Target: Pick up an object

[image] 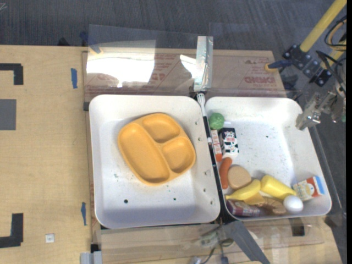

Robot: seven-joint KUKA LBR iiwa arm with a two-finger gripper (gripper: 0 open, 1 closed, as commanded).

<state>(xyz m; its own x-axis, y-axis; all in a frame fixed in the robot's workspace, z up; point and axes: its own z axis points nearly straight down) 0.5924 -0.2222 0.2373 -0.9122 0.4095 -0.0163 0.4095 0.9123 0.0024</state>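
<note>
I see the pincer [309, 117] at the right edge, over the right bin's [264, 111] upper right rim; I cannot tell its state. The toy food pile [258, 188] lies well apart, lower left of it, in that bin's bottom corner.

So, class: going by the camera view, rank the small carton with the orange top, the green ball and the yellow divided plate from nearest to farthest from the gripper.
From the gripper, at the right bin's right rim:
1. Small carton with the orange top, in the right bin's near right corner.
2. Green ball, by the right bin's left wall.
3. Yellow divided plate, in the left bin.
</note>
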